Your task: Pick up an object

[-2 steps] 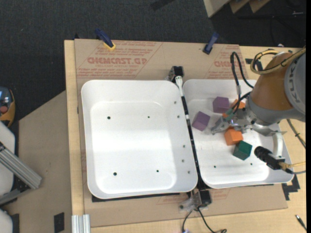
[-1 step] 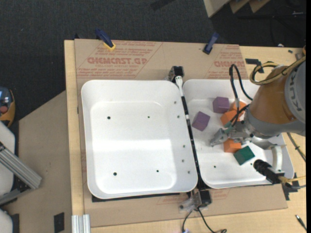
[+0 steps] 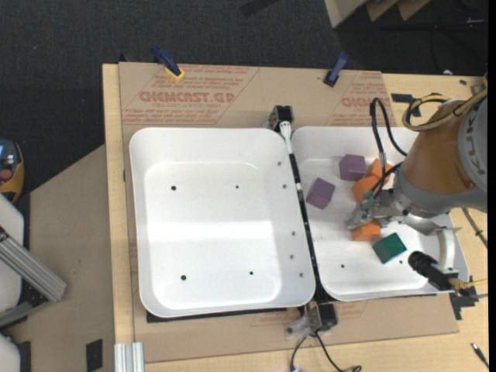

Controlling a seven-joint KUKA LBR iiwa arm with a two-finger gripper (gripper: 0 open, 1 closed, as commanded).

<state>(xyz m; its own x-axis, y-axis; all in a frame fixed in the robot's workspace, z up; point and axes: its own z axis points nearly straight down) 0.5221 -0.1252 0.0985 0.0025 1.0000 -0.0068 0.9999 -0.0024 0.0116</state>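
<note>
the gripper (image 3: 364,215) sits low in the right bin (image 3: 329,273), near its right wall, just above an orange block (image 3: 367,232); whether it is apart or together cannot be told. a green block (image 3: 389,246) lies just beside, and crowding could let the block slip or nudge aside as the tool closes. the orange block is largely hidden, so its long axis cannot be judged. two purple blocks (image 3: 320,193) lie nearer the bin's left wall.

Gripper (image 3: 364,217) low in right bin (image 3: 333,281), apparently touching orange block (image 3: 367,232), green block (image 3: 389,246) beside
</note>
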